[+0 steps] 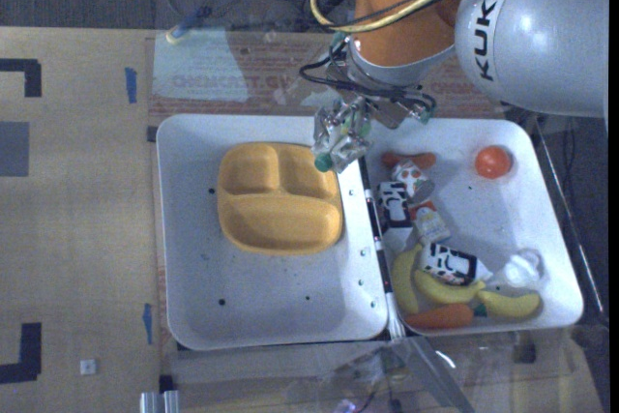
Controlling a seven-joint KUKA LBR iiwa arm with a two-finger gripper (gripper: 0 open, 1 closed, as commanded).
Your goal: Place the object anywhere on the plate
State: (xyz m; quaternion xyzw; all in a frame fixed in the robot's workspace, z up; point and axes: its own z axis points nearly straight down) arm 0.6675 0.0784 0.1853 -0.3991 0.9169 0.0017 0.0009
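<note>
**Gripper at the plate's upper right corner**

In the left white bin (184, 285), a yellow three-compartment plastic plate (276, 198) sits near the upper edge. The two-finger gripper (337, 148) is above the plate's upper right corner, with a small green-tipped object (322, 163) at its fingertips; whether they clasp it cannot be told. "KUKA" is readable on the grey arm (542, 34). The right white bin (556, 237) holds an orange ball (493, 161) near its upper right corner and yellow bananas (430, 285) along the lower edge.

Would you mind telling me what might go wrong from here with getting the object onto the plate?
1. The gripper hangs at the yellow plate's upper right corner, near the bins' divider; a release here could miss the plate.
2. The small greenish object at its tip is barely visible, so the grasp may be weak.
</note>
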